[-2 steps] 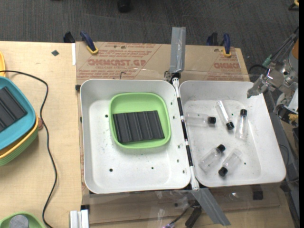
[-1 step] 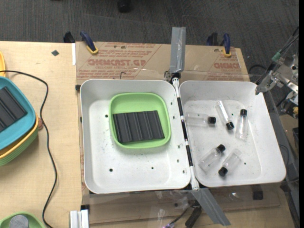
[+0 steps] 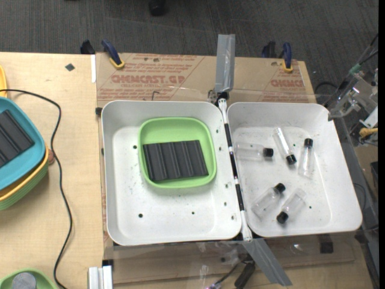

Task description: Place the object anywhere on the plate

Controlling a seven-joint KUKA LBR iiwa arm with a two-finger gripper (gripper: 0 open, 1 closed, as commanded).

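Clear vials (image 3: 283, 146) scattered in right bin (image 3: 343, 215), green plate (image 3: 207, 131) in left bin (image 3: 120, 221).

Stacked teal and yellow trays (image 3: 18, 155) at left, cut off by the frame edge.

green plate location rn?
Camera view: the green plate sits in the left white bin, toward its back, a dark ridged pad on it.

Dark grey carpet (image 3: 180, 23) is running across the top of the frame, with chair casters (image 3: 157, 6) resting on it; a light wooden table (image 3: 66, 179) is filling the left side.
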